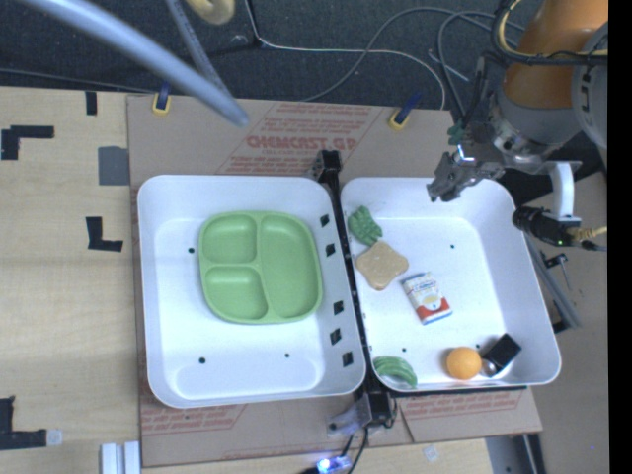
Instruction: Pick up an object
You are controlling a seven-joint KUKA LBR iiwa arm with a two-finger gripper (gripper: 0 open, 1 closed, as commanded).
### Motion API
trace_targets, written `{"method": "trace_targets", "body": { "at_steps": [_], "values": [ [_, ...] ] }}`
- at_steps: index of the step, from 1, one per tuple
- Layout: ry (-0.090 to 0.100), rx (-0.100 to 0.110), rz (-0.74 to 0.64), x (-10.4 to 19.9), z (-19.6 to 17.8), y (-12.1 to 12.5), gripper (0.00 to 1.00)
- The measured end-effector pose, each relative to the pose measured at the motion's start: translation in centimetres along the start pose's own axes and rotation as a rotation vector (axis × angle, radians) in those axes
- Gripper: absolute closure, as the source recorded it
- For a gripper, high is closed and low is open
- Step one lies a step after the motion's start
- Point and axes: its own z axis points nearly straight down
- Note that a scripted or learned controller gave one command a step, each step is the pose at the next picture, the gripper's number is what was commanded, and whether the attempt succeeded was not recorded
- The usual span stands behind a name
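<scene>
One grey arm [553,57] reaching from right, tool [449,181] above right bin's [494,265] far edge

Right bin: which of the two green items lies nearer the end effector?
The green leafy piece near the divider at the bin's upper left, just above the tan slice. The other green item lies at the bottom rim, farther from the end effector.

Overhead, slanted, above both bins [158,294]

Cardboard sheet [296,136]: red printed lettering, left of the gripper [446,188], too blurred to read.
Small carton [427,298]: label illegible.
</scene>
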Motion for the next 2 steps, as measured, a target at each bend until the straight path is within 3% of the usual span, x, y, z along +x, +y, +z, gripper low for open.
{"method": "trace_targets", "body": {
  "at_steps": [1,2],
  "values": [
    [0.0,0.005,0.002,0.0,-0.2,0.0,1.0],
    [0.001,0.006,-0.003,5.4,0.0,0.0,1.0]
  ]
}}
